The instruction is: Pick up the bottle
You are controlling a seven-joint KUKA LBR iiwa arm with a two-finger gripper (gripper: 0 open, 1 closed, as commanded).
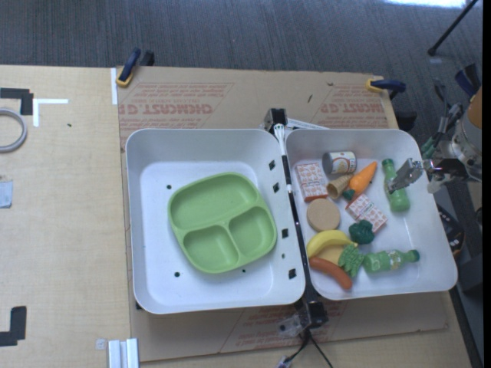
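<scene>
Gripper (402,176) sits over right bin (437,236), beside 1 green bottle (396,191). Claw state: cannot tell. Second bottle (391,261) lies near the front wall.

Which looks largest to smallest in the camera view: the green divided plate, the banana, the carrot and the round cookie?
1. Green divided plate, by far the largest.
2. Banana.
3. Carrot and round cookie: these look about alike, the carrot longer and thinner, the cookie wider, so I do not rank them.
</scene>
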